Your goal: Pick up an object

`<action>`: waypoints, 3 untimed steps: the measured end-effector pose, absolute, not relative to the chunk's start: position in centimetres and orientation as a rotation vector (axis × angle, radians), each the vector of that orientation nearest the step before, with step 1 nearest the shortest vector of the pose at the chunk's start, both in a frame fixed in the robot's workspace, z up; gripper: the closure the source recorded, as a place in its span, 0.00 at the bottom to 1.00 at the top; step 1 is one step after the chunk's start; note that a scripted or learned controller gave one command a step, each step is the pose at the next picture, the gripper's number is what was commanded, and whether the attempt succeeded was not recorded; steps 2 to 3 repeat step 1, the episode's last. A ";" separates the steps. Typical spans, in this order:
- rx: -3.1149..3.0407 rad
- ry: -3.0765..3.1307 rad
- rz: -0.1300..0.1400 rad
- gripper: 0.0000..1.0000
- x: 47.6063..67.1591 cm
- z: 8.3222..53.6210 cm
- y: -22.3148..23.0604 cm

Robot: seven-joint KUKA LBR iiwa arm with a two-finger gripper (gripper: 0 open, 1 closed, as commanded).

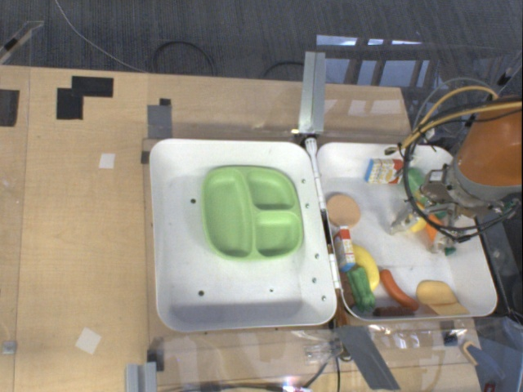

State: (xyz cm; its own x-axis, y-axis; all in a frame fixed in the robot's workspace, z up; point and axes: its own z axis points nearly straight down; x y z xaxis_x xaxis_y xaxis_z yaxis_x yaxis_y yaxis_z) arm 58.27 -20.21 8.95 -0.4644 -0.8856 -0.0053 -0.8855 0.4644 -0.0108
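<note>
My gripper (411,219) hangs low in the right bin (482,305), below the grey wrist and the orange band (490,145). It sits over a small orange piece (417,226) and beside a green item (414,181); cables hide part of both. Other objects in this bin: a small printed box (381,170), a round tan disc (343,211), a red-and-white tube (346,244), a yellow banana (366,268), a dark green vegetable (360,290), a red sausage (395,289) and a tan bread roll (437,293).
The left bin (176,300) holds a green divided plate (250,211). A metal post (313,88) stands behind the wall between the bins. Cables (433,113) loop off the arm above the right bin's back corner.
</note>
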 end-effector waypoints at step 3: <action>-1.648 2.661 -0.011 0.00 60.4 8.9 -20.0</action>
